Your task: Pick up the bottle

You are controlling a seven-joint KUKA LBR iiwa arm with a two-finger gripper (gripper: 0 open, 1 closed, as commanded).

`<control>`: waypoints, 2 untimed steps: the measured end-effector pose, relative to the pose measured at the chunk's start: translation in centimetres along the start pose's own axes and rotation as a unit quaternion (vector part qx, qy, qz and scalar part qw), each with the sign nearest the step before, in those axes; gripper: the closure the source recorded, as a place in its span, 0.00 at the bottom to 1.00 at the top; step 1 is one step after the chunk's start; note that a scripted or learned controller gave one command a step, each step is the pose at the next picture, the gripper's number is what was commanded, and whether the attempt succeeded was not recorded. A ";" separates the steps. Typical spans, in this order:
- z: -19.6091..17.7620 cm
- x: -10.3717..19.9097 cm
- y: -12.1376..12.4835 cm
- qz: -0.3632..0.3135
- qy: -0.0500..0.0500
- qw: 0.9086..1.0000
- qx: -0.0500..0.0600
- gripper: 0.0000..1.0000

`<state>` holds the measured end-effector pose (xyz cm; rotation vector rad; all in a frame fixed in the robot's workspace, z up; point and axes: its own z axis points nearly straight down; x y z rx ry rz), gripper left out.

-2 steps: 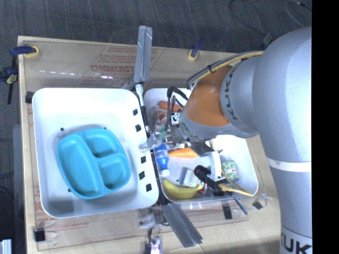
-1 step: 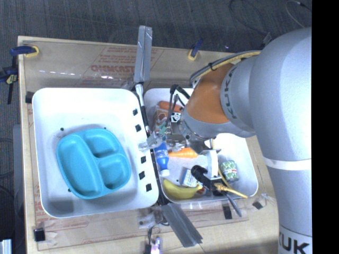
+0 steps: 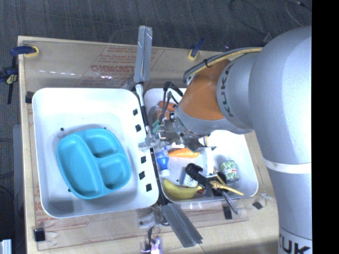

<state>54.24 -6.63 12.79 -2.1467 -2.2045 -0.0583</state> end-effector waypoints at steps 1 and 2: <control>-12.5 6.5 6.0 0.036 -0.036 0.999 -0.008 1.00; -27.4 16.0 3.7 0.093 -0.035 0.995 -0.011 1.00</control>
